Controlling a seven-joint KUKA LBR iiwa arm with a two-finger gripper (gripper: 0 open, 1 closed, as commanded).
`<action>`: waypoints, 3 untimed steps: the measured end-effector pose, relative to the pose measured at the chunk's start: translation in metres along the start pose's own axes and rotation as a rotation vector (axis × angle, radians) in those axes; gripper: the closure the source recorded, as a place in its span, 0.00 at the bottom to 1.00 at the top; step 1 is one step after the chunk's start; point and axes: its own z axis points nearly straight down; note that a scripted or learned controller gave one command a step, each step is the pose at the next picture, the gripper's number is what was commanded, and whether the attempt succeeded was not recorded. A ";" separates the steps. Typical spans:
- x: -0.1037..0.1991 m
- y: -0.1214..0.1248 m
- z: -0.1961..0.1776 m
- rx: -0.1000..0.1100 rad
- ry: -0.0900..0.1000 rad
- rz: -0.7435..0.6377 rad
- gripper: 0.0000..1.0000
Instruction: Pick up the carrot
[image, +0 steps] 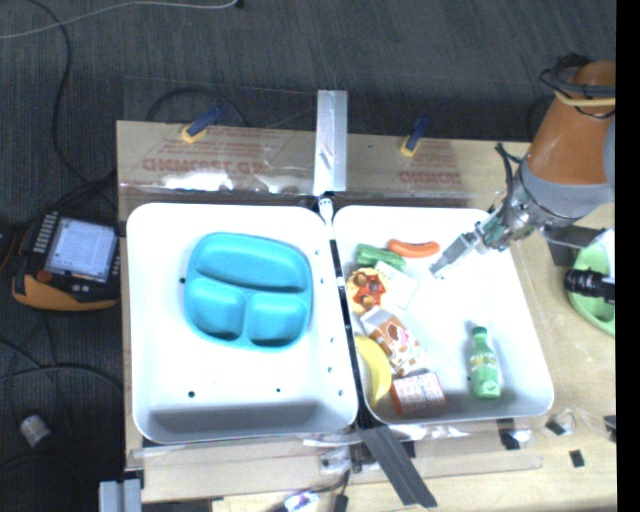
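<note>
The carrot (413, 247) is a small orange piece lying near the back wall of the right bin (520, 300), with a green piece (380, 256) just left of it. My gripper (445, 262) hangs over the right bin a little to the right of the carrot and slightly nearer the front, pointing down and left toward it. Nothing shows between its fingers. The grey arm with its orange band (575, 120) reaches in from the upper right.
A green bottle (484, 362) lies at the right bin's front right. Snack packets (395, 340), a banana (375, 368) and a red box (417, 390) crowd its left side. The left bin (160, 380) holds a blue divided tray (245, 290).
</note>
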 end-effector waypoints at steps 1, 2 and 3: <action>0.071 -0.008 0.008 0.001 0.004 0.021 0.00; 0.038 0.008 0.088 0.001 0.002 -0.007 0.00; 0.039 0.009 0.079 0.000 0.004 -0.007 1.00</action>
